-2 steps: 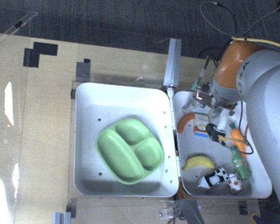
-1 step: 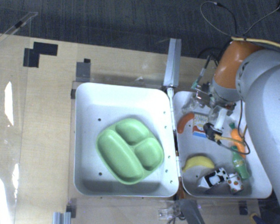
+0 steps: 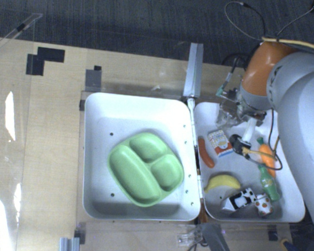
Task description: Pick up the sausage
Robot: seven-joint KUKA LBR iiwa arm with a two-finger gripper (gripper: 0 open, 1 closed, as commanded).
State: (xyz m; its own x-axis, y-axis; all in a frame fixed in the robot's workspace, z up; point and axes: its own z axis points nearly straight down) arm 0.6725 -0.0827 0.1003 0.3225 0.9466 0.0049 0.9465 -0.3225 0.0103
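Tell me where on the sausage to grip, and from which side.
Grip the sausage around its middle, coming straight down from above, fingers closing across its short width. It lies flat and slanted by the right bin's left wall, with the small carton beside it, so sideways approaches look cramped.

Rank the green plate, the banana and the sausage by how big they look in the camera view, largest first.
1. Green plate, by far the largest.
2. Banana.
3. Sausage, thinner than the banana and about as long, so those two are close.
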